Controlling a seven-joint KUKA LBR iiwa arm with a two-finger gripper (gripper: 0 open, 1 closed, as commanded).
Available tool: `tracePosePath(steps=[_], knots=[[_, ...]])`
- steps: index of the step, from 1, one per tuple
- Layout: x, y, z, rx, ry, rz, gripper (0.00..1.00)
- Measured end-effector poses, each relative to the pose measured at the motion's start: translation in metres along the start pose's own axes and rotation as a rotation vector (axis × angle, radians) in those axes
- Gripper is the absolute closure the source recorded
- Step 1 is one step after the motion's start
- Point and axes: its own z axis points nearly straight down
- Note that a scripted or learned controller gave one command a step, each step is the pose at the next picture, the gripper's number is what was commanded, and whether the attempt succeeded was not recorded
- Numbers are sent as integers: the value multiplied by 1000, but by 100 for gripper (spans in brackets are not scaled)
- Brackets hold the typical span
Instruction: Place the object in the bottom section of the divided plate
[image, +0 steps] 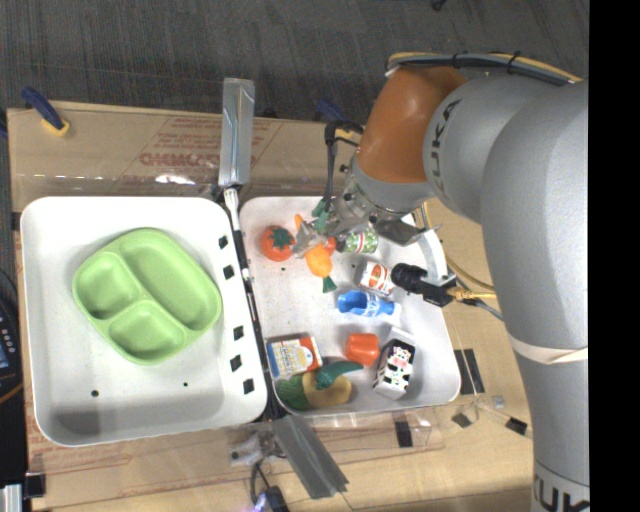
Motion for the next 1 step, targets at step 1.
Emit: tracePosePath(steps=[1], knots=[[100, 9, 1, 4, 0, 22, 100]])
